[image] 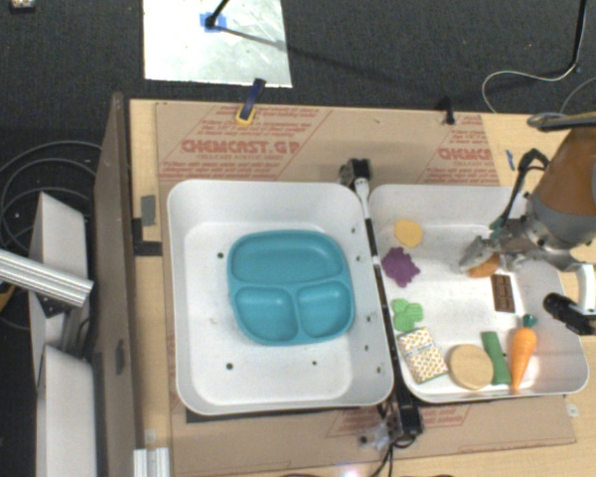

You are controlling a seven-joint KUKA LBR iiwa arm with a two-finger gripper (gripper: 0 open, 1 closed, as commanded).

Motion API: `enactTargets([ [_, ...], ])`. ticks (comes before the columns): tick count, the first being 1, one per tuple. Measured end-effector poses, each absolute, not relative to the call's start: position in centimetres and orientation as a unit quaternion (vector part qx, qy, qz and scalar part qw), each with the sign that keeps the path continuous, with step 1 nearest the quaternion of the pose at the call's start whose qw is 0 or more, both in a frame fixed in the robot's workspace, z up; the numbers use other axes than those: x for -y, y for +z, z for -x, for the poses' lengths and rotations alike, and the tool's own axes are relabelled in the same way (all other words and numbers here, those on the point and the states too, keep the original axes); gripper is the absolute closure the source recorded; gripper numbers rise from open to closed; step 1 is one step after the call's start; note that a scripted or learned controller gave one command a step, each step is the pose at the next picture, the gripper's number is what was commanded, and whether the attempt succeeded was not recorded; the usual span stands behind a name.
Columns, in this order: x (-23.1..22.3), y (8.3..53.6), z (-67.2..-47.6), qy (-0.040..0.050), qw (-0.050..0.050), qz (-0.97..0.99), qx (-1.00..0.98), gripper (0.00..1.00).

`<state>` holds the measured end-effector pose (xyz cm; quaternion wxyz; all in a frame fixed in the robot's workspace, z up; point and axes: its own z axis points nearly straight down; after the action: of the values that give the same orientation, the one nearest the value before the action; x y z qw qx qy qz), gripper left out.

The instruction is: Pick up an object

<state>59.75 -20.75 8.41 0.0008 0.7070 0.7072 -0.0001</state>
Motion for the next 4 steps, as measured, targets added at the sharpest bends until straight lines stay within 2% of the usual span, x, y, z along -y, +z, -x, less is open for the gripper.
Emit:
enactTargets([
  [1,20.7,15.6,-57.0,0.0003,0.0,-0.707,-0.707,0.0],
  [2,18.7,12.3,-60.8,0.0013,0.002,-0.705,-0.709,0.0],
  [3,20.7,9.3,-59.5,0.0002,0.001,-0.706,-0.708,0.0],
  [4,20.7,11.8,-56.4,-0.0002,0.0,-0.707,-0.707,0.0],
])
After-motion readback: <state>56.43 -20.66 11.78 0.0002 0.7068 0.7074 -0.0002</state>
